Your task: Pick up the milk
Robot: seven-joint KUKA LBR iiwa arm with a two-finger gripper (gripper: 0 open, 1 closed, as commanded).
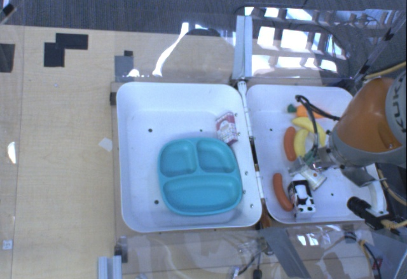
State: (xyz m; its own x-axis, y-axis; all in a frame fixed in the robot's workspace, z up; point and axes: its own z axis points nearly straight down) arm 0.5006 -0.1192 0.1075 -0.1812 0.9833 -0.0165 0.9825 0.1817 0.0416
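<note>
Plate (200,176) in left bin (133,144), milk (304,198) (by sausage (282,191)) in right bin (270,106)

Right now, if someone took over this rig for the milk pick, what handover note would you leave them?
End effector: low in the right bin, just above the milk; finger state unreadable from this view.
Milk: small black-and-white carton on the right bin's floor near the front edge, beside a sausage.
Nearby: banana and a second sausage behind it. Left bin has a blue divided plate and a small packet.
Done: arm positioned over the milk.
Left: grasp and lift; milk not yet raised.
</note>
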